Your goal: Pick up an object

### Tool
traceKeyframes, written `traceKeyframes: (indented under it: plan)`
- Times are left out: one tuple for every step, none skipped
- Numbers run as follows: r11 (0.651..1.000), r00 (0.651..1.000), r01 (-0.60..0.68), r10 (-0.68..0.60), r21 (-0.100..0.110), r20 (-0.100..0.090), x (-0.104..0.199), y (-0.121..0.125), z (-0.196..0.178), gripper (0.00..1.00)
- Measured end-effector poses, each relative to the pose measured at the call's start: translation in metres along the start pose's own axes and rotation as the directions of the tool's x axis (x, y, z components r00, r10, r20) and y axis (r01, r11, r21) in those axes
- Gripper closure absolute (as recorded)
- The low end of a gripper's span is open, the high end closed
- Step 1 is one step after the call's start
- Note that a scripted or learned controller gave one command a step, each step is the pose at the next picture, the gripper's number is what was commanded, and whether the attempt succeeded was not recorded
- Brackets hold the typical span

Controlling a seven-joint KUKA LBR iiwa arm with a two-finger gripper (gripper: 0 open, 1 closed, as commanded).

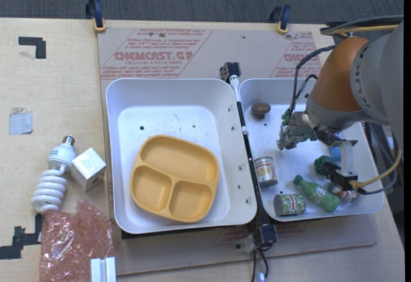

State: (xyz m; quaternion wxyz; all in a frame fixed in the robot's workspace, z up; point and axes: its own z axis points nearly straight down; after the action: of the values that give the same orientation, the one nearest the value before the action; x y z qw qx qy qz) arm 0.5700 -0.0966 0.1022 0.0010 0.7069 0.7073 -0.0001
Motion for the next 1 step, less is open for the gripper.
traceKeyframes:
  plan:
    - [1.000,1.000,0.000,0.000,0.000,0.000,0.0000,0.0000,0.0000,0.00]
